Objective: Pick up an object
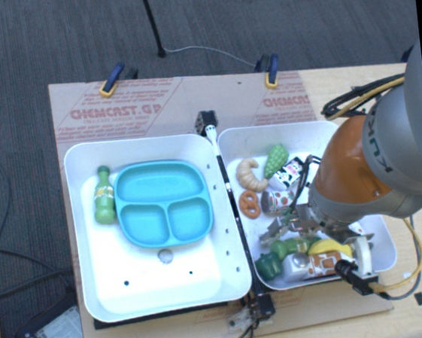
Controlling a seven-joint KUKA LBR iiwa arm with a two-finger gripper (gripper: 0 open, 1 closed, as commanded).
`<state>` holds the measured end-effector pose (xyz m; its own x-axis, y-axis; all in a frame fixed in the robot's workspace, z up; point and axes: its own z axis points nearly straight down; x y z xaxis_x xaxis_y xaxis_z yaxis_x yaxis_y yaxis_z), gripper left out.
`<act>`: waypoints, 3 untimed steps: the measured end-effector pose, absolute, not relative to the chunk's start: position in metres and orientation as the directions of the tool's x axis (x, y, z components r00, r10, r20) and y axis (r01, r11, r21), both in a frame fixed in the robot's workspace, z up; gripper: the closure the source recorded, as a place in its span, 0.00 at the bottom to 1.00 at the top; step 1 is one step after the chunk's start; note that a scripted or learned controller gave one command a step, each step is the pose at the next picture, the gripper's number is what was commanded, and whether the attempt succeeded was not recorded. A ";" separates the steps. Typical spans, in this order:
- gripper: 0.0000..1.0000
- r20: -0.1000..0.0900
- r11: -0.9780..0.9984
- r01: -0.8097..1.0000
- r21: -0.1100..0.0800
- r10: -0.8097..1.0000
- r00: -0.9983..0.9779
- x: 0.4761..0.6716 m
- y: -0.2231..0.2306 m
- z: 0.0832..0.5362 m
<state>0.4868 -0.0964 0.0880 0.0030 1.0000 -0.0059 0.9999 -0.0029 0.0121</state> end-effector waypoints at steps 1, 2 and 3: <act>1.00 -0.004 -0.002 1.000 0.013 1.000 0.002 0.488 -0.096 0.098; 0.00 -0.004 -0.002 1.000 0.011 1.000 0.002 0.487 -0.096 0.098; 1.00 -0.004 -0.002 1.000 0.011 1.000 0.002 0.488 -0.096 0.108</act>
